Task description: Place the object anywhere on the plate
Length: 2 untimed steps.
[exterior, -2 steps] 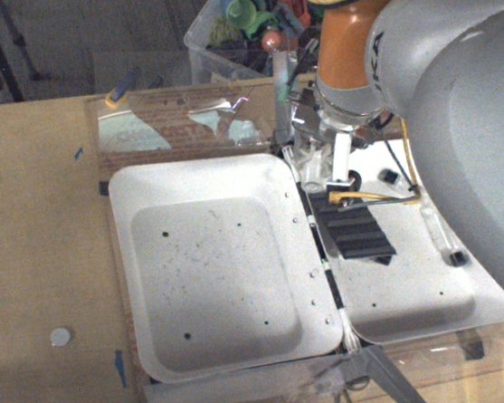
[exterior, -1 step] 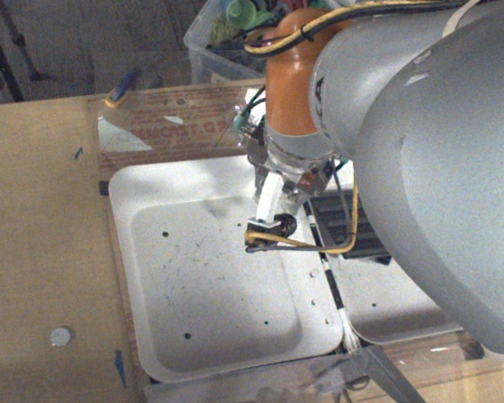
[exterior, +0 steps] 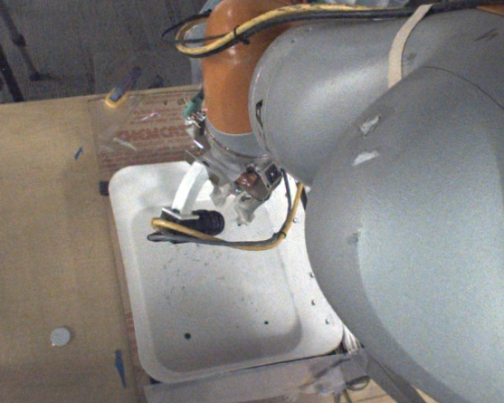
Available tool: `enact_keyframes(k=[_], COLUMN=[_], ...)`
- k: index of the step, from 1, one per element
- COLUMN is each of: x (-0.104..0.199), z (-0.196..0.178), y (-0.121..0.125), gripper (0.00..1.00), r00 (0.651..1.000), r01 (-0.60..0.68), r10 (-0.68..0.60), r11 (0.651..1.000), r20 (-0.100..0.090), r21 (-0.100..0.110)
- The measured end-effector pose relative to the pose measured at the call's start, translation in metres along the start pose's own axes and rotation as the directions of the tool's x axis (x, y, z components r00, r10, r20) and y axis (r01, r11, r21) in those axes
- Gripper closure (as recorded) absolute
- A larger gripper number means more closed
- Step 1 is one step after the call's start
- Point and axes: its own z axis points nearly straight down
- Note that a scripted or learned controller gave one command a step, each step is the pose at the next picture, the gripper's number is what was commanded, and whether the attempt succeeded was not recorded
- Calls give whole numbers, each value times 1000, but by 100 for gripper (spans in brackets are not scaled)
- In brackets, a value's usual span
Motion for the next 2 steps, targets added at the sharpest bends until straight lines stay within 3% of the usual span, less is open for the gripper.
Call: enact_keyframes(k=[1,2], x=[56,63], z=[106,92], y=[12,15], gripper=[100,100], r00=[994,955], r01=[-106,-296], r10=[106,296], r11=[994,955], r20=[1,-1], r21=[0,0])
